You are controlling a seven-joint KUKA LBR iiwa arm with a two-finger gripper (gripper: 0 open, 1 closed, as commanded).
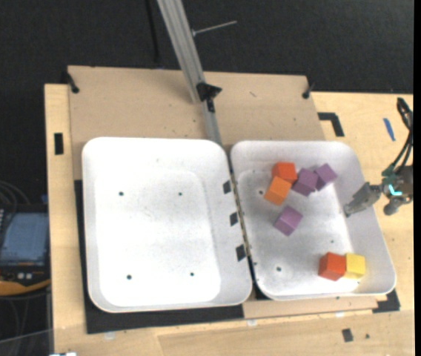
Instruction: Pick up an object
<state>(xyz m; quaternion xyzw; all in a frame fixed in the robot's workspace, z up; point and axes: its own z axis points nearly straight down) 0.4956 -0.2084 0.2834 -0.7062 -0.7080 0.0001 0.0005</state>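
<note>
Gripper (376,199) sits at right bin's (307,291) right rim, fingers spread, pinching nothing. Inside the bin: red cube (332,265) touching yellow cube (355,265) near front, purple cube (288,219) mid, orange cubes (280,183) and purple pair (314,179) at back.

Lighting even and fairly bright over the bench (284,332); floor beyond it reads near black. The two white bins come close to overexposed: left bin (155,221) shows faint grey mottling on its floor, right bin (299,273) shows a soft sheen along its far rim. Shadows short and soft; small dark patches sit just beside the blocks (288,219) in the right bin. Picture overall soft, low resolution, slightly grainy. Gripper (377,199) at the right bin's right edge is blurred, detail unreadable.
</note>
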